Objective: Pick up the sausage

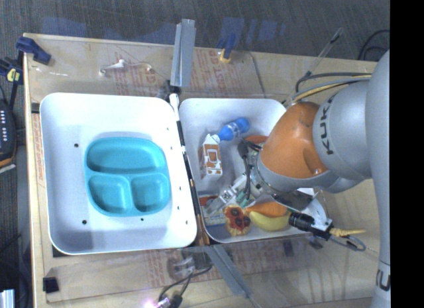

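Note:
A reddish-brown piece that may be the sausage (254,140) pokes out from under the arm's orange band in the right bin (199,111), most of it hidden. My gripper (234,191) hangs low over the bin's front-left part, just below a small milk carton (211,155) and above a red-and-yellow toy food piece (236,220). I see nothing clearly held in it. An orange piece (268,208) and a yellow banana (270,221) lie right of the gripper, partly under the arm.
A blue bottle (234,128) lies at the back of the right bin. A grey flat packet (213,212) sits at its front-left corner. The left bin (59,167) holds a turquoise divided tray (127,174). The arm covers the right bin's right half.

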Action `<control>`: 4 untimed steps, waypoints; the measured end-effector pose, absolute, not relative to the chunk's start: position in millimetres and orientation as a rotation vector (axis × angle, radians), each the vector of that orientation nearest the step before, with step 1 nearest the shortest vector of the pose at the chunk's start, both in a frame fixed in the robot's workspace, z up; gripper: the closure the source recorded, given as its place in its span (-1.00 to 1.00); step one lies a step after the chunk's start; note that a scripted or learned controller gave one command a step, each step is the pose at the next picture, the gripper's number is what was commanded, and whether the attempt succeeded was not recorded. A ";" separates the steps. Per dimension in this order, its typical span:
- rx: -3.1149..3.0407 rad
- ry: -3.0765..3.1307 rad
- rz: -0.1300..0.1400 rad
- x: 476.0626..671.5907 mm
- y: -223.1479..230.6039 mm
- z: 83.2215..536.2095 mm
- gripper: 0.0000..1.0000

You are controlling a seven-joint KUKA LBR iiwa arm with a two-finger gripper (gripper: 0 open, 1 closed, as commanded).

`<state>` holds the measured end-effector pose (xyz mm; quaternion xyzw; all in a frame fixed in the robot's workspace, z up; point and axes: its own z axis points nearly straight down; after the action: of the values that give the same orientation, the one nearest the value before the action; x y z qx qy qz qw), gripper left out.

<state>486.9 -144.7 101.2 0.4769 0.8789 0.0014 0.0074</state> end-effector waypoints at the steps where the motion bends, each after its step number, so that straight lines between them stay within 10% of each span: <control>1: 1.484 2.754 0.009 488.1 -142.6 111.2 1.00; 2: 1.811 2.567 0.000 479.1 -115.1 205.7 1.00; 3: 1.811 2.568 0.000 479.1 -114.9 205.6 -1.00; 4: 1.497 2.768 -0.001 475.9 -153.2 150.6 -1.00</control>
<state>475.9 -153.2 150.6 0.4757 0.8796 -0.0004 -0.0025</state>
